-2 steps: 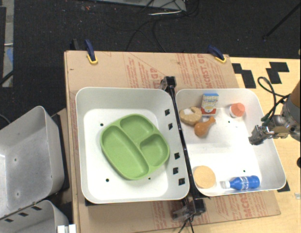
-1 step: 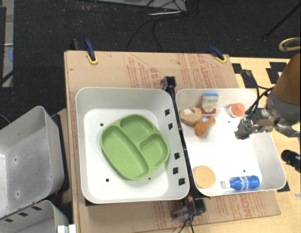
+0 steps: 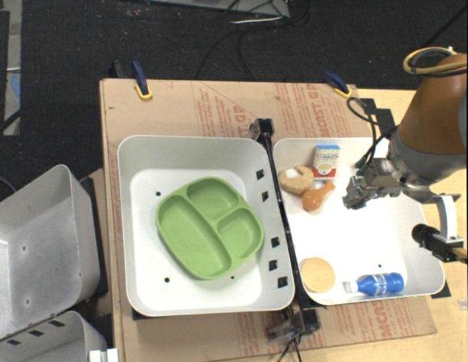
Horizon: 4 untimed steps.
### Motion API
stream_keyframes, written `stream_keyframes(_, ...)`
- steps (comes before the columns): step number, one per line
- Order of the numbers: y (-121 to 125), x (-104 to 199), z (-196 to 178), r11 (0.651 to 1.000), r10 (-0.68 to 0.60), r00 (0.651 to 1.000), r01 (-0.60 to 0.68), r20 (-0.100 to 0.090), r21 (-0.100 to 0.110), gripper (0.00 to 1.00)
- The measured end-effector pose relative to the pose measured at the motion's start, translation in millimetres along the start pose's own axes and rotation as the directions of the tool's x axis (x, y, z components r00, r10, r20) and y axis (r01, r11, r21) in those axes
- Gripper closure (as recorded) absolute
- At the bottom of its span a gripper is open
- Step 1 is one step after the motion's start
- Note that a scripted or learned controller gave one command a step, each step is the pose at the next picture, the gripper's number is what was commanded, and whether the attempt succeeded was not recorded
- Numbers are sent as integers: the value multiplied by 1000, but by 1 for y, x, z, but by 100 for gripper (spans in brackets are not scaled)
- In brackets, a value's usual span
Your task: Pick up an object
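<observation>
In the right bin (image 3: 370,236) lie a small milk carton (image 3: 325,160), a pale bread roll (image 3: 297,179), a brown drumstick-shaped piece (image 3: 317,196), a round tan cookie (image 3: 318,274) and a blue bottle (image 3: 380,283) on its side. My gripper (image 3: 358,194) hangs over the bin's upper middle, just right of the drumstick piece and apart from it. I see nothing between its dark fingers.
The left bin (image 3: 143,172) holds a green divided plate (image 3: 210,227). A black clamp bar (image 3: 278,210) runs between the bins. A white tub (image 3: 38,240) stands off the bench at the left. Cables hang near the arm's wrist (image 3: 374,138).
</observation>
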<state>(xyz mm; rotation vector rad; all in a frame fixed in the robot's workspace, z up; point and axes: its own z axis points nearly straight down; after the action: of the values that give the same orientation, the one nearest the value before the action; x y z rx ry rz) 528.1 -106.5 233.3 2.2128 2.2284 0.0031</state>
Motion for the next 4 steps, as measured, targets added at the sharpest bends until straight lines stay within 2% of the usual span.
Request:
stream_keyframes(2, 9, 95, -2, 1000, 0, 1000, 0, 0, 2, 100)
stream_keyframes(4, 27, 201, 16, 1000, -1, 1000, 1, 0, 2, 100)
